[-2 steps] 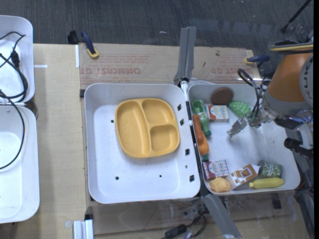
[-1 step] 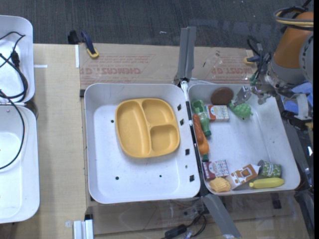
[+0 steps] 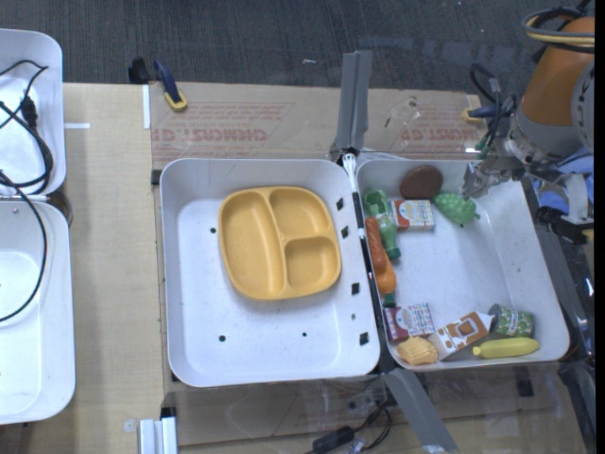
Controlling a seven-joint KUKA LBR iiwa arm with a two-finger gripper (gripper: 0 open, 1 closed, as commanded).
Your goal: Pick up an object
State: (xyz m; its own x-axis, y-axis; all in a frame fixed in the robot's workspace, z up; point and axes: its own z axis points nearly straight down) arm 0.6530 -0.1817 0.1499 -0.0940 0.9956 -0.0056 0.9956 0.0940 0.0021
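The right bin (image 3: 492, 263) holds the loose objects. Along its far side lie a brown round piece (image 3: 421, 181), a red-and-white carton (image 3: 413, 215) and a green leafy toy (image 3: 456, 207). A green bottle (image 3: 381, 218) and an orange carrot (image 3: 380, 258) lie along its left wall. At the near edge are a small carton (image 3: 408, 321), a yellow ridged piece (image 3: 417, 351), a brown carton (image 3: 460, 332), a green can (image 3: 512, 322) and a yellow banana (image 3: 506, 348). My gripper (image 3: 478, 180) hangs over the bin's far right corner, just up and right of the green leafy toy.
The left bin (image 3: 189, 291) holds a yellow divided plate (image 3: 280, 241). A grey post (image 3: 354, 102) rises behind the seam between the bins. White tubs with black cables (image 3: 24, 159) stand at the far left. The arm's orange band (image 3: 558, 78) and cables crowd the upper right.
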